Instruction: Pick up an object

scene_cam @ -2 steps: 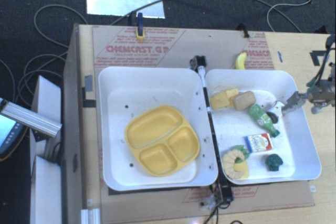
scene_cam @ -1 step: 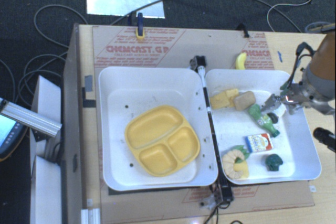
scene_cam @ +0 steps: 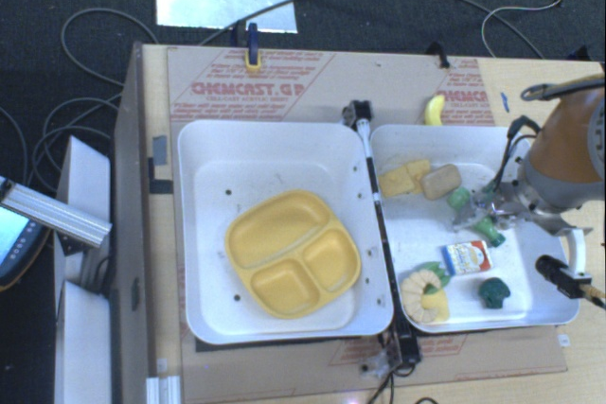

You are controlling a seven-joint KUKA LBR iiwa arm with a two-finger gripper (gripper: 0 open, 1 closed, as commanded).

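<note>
Near right bin (scene_cam: 530, 315) edge, perhaps gripper (scene_cam: 485, 215).

I see two white bins: the left bin (scene_cam: 204, 203) carries a yellow sectioned tray (scene_cam: 292, 253). In the right bin (scene_cam: 530, 303), at ten o'clock, sit a pale yellow block (scene_cam: 404, 179) and a tan piece (scene_cam: 441, 181); at six, a yellow-and-white corn cob (scene_cam: 426, 291). Centre: a red, white and blue carton (scene_cam: 467, 256). At five, a dark green lump (scene_cam: 492, 292). The arm's band (scene_cam: 566, 145) is orange.
</note>
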